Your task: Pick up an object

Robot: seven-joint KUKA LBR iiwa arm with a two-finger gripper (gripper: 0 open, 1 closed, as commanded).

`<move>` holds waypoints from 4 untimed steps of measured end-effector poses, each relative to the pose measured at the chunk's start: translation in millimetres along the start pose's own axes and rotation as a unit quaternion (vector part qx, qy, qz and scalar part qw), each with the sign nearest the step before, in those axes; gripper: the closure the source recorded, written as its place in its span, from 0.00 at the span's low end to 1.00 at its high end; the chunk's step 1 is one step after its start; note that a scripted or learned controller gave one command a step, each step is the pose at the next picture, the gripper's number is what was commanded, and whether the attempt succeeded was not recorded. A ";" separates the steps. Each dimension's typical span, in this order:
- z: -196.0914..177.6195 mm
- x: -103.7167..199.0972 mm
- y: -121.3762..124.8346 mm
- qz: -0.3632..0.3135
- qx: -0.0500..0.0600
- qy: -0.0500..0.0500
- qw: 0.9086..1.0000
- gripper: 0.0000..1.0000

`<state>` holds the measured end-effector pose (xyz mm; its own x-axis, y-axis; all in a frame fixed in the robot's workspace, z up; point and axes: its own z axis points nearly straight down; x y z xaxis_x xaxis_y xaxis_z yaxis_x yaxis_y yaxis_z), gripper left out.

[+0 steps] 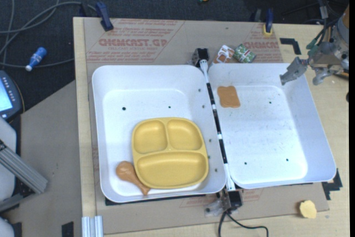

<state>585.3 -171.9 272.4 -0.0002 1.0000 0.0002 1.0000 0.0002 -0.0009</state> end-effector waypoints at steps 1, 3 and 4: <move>95.2 56.7 2.8 -0.003 0.005 0.002 1.000 0.00; 187.6 74.9 83.2 -0.001 -0.003 -0.001 1.000 0.00; 187.4 79.6 81.6 -0.001 -0.001 0.000 1.000 0.00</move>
<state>666.7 -92.3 85.0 -0.0014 1.0000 -0.0004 1.0000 0.0014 0.0005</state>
